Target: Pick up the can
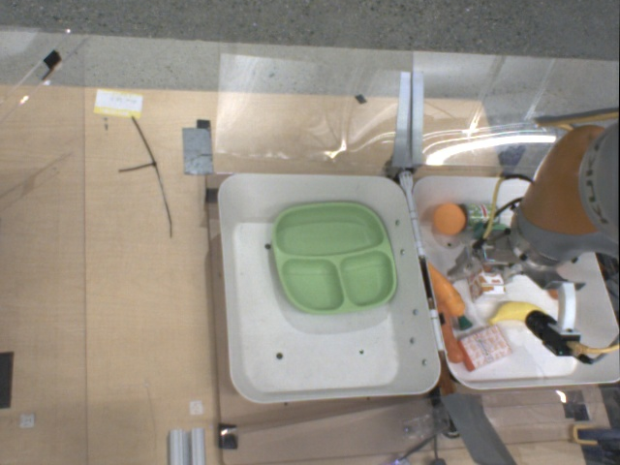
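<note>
The can (479,217) is green with a pale label and lies on its side at the back of the right bin (591,356), touching an orange ball (448,218) on its left. My gripper (482,258) hangs low in the right bin, just in front of the can and slightly to its right. The grey wrist and orange band (570,184) reach in from the right and hide the bin's back right part. A small red and white carton (488,282) lies right under the gripper.
In the right bin lie a carrot (447,294) along the left wall, a banana (516,311) and a red and white packet (484,345) at the front. The left bin (242,356) holds a green divided plate (334,257).
</note>
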Controlling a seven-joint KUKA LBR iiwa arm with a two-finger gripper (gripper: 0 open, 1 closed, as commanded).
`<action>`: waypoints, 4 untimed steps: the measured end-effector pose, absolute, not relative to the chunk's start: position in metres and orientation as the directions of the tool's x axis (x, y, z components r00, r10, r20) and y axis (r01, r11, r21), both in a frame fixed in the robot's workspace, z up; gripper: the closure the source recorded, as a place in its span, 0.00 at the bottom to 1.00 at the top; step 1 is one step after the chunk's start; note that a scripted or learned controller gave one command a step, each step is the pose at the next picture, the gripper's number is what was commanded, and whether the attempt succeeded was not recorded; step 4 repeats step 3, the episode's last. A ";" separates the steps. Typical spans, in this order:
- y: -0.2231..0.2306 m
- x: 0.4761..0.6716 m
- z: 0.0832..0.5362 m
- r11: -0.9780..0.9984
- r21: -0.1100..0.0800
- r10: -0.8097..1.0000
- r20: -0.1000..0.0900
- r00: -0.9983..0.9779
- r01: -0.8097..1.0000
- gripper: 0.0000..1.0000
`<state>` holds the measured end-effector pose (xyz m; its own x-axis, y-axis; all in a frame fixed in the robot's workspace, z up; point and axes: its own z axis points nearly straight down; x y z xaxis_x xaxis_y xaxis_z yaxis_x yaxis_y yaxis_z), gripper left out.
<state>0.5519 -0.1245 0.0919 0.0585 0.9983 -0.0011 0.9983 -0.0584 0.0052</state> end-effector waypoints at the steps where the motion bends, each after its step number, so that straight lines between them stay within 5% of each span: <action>1: -0.125 0.553 0.103 -0.056 0.008 0.998 -0.002 0.056 0.998 1.00; 2: -0.117 0.551 0.092 -0.449 0.004 0.894 0.001 0.449 0.894 1.00; 3: -0.082 0.608 0.236 -0.563 0.006 0.827 0.003 0.563 0.826 1.00; 4: -0.082 0.608 0.236 -0.563 0.006 0.827 0.003 0.563 0.826 1.00</action>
